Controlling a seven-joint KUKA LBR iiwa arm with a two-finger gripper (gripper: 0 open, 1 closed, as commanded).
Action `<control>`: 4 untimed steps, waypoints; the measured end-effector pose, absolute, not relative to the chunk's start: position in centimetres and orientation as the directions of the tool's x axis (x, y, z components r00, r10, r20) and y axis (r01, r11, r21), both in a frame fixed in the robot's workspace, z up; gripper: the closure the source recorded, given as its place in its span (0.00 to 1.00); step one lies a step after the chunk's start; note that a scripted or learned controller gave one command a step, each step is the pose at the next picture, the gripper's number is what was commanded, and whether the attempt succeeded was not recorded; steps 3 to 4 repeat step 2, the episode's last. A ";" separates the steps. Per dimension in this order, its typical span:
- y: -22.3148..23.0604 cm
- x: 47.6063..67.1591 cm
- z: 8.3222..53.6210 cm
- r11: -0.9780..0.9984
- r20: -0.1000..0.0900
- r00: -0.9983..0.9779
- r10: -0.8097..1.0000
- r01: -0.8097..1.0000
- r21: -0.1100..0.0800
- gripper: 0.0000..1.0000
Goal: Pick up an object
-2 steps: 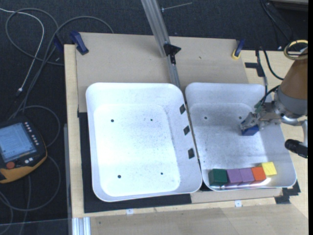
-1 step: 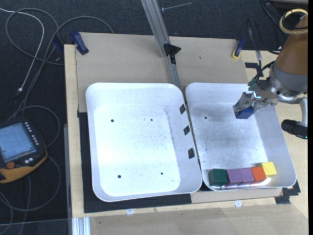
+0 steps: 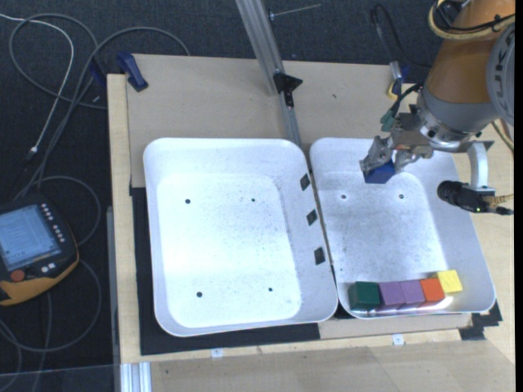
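Two shallow white bins side by side on a wooden bench [image 3: 204, 88]. Left bin [image 3: 163, 158]: bare floor, faintly speckled, with four small dark dots. Right bin [image 3: 470, 243]: same speckling, two dark dots near the far end. Along its near wall, a row of four blocks, each touching the next: green block [image 3: 365, 294] at the left end, purple block [image 3: 398, 292] next, orange block [image 3: 431, 289] after that, yellow block [image 3: 450, 281] at the right end and set slightly farther back. Row sits tight against the near rim.

Arm reaching in from the right, orange band above the wrist, over the far end of the right bin. Gripper [image 3: 379, 167] pointing down and leftward, fingers closed around a blue block [image 3: 377, 172], visible between the tips. Cannot tell whether the blue block touches the bin floor or hangs just above it. Well apart from the row of four.

Between the bins, three small black clips [image 3: 311, 216] along the shared edge. Metal pole [image 3: 260, 31] running from the top of the view down to the gap between the bins. Blue clamp [image 3: 131, 70] at the bench's far left corner. Handheld control pad [image 3: 31, 247] on the floor at left, with cables looping around it.
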State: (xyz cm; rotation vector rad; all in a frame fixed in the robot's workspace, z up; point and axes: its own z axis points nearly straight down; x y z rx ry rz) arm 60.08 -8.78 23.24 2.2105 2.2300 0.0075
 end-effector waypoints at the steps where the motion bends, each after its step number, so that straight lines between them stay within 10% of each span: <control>1: 0.1 58.3 25.4 0.010 0.005 -0.010 1.000 1.000 0.000 1.00; 4: 6.7 56.6 23.1 0.009 0.004 -0.009 1.000 1.000 -0.008 1.00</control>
